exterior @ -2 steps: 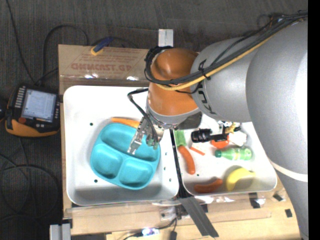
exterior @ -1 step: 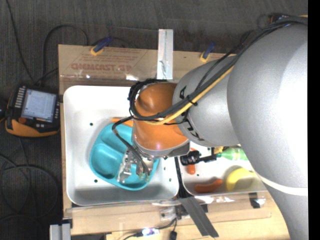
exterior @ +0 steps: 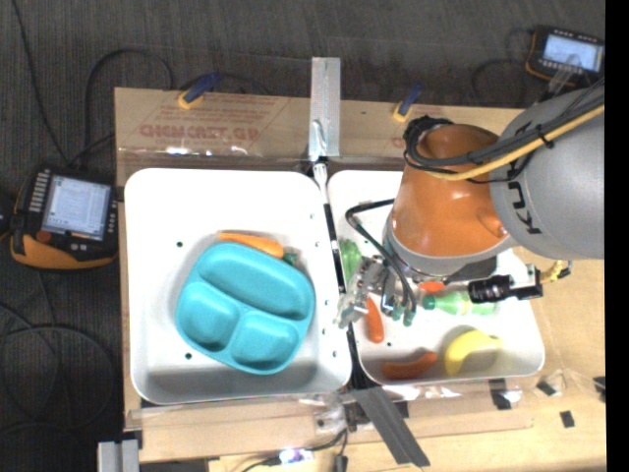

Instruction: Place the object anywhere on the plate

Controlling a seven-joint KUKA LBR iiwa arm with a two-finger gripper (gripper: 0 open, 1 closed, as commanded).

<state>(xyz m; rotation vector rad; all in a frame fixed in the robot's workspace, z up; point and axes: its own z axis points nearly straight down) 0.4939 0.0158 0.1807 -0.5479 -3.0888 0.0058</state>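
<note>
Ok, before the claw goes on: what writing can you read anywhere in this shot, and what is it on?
"KU", black letters running sideways on the grey arm; the rest is cut off by the edge of the casing.
Red print on the cardboard sheet behind the left bin: too blurred to read.
Left handheld screen: too small to read.
Top right handheld screen: too small to read.
</note>
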